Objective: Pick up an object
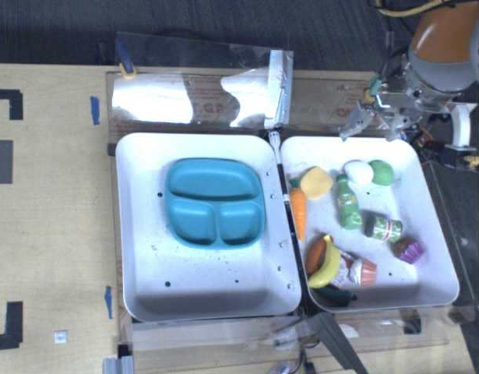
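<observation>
Camera view: pale wooden bench, dark carpet behind

A light wooden bench sits on a dark grey floor. Bits of blue tape and black corner marks are stuck on it. A shiny clear sheet catches bright light.

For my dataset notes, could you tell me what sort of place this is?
Probably a robotics lab's pick-up test bench: two white bins side by side, one holding a blue divided plate, the other toy food like a banana and carrot, with the arm's gripper above.
</observation>
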{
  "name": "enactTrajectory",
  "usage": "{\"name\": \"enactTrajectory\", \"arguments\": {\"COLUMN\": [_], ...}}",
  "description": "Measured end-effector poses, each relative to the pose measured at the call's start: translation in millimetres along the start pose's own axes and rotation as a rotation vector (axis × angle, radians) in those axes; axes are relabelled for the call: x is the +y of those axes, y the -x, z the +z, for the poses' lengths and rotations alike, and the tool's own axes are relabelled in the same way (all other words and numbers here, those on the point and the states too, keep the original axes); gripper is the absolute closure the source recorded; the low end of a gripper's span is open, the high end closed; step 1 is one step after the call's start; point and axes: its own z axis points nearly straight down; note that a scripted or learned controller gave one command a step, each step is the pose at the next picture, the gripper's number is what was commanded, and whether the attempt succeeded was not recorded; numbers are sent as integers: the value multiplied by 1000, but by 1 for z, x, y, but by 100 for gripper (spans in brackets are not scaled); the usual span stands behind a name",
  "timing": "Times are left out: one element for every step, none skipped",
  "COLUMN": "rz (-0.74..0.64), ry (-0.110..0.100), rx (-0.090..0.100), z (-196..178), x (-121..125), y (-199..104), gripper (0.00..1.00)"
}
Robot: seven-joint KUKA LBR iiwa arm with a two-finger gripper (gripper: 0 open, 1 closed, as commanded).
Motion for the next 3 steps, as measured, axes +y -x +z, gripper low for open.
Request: {"name": "enactTrajectory", "arguments": {"rz": [84,14,15], "ry": [-6,2,9], "rx": [1,1,0], "z": [151,178,165], "x": [-49,-44,-42], "y": [5,8,8], "gripper": [0,0,100]}}
